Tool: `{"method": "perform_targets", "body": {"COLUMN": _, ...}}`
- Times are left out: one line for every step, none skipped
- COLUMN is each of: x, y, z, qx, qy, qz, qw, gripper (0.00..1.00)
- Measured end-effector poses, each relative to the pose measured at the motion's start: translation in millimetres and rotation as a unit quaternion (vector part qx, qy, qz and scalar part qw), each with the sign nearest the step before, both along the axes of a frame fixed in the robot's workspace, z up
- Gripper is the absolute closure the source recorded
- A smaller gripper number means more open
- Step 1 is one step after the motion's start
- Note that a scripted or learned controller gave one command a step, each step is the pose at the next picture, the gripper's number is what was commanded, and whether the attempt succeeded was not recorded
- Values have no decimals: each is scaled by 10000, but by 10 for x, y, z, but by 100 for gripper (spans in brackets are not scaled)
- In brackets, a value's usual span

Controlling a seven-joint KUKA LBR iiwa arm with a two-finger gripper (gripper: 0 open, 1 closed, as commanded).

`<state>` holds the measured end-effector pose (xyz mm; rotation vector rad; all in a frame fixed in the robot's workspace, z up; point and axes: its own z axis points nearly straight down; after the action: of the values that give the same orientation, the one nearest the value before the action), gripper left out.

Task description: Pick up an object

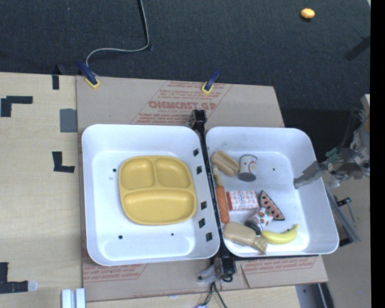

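Two shallow white bins were set side by side on a cardboard sheet (174,102) printed with red lettering, itself held by two blue-and-yellow clamps (90,77) at its far edge. The left bin (99,198) contained a yellow divided plate (158,189) with three compartments, lying flat near the bin's middle. The right bin (301,150) held the loose objects: a tan bread roll (224,162) near the dividing wall, a small cup (247,168) tipped on its side just beside the roll, an orange carrot (222,203) lying along the divider, a red-and-white printed box (243,200) touching the carrot, a watermelon slice (270,206) beside the box, a banana (281,235) near the front wall, and a tan bottle-shaped object (243,235) just beside the banana (a small dark item between the box and the banana was too indistinct to be named). The gripper (302,178) was seen at the right rim of the right bin, apart from every object, with nothing between its fingers; whether the fingers were spread or pressed together could not be told at this angle. A small orange ball (307,13) lay on the dark floor beyond the bench, and a white cable (120,49) looped there as well.
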<state>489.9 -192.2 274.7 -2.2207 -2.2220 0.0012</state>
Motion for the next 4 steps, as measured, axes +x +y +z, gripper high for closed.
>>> {"method": "perform_targets", "body": {"x": 242, "y": -117, "z": -1474, "qx": 9, "qy": 13, "qz": -2, "qw": 10000, "gripper": 0}}
{"method": "perform_targets", "body": {"x": 431, "y": 615, "z": -1860, "qx": -2, "qy": -33, "qz": 0, "qw": 10000, "gripper": 0}}
{"method": "perform_targets", "body": {"x": 453, "y": 620, "z": -1742, "qx": 3, "qy": -63, "qz": -1, "qw": 10000, "gripper": 100}}
{"method": "perform_targets", "body": {"x": 449, "y": 619, "z": -1748, "qx": 2, "qy": -59, "qz": -2, "qw": 10000, "gripper": 0}}
